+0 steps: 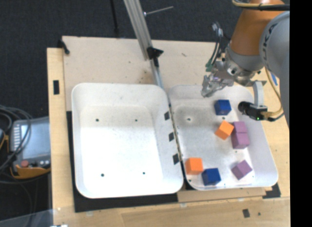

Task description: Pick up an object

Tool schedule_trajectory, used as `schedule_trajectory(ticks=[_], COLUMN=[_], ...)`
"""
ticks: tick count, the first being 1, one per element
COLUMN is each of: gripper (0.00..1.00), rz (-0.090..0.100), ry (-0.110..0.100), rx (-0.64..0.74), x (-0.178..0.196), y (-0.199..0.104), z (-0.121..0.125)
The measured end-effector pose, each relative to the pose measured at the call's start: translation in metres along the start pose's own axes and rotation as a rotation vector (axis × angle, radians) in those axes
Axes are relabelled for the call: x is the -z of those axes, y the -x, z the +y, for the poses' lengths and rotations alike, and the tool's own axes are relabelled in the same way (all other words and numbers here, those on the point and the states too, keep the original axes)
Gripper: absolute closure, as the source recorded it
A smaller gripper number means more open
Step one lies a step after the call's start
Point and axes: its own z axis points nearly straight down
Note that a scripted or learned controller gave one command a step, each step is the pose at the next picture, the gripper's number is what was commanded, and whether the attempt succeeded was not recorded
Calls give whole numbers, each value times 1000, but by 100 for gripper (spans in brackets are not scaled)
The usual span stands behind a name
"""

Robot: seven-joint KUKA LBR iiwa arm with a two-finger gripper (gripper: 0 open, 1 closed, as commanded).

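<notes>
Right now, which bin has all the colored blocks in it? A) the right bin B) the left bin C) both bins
A, every block, like the blue block and orange block, sits in the right bin, on the arm's side.

Two bins side by side on the bench (56, 123): left bin (83, 99), right bin (265, 172). Right bin holds six blocks: three clustered at 2 o'clock of its centre, three at 6 o'clock along the near wall.
</notes>
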Motion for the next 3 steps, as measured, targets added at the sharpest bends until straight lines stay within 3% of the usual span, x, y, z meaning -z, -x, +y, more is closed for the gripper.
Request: schedule_trajectory(ticks=[3], gripper=[100], rz=[0], ry=[-2], rx=[-1], x=[-7], y=[-163], z=[22])
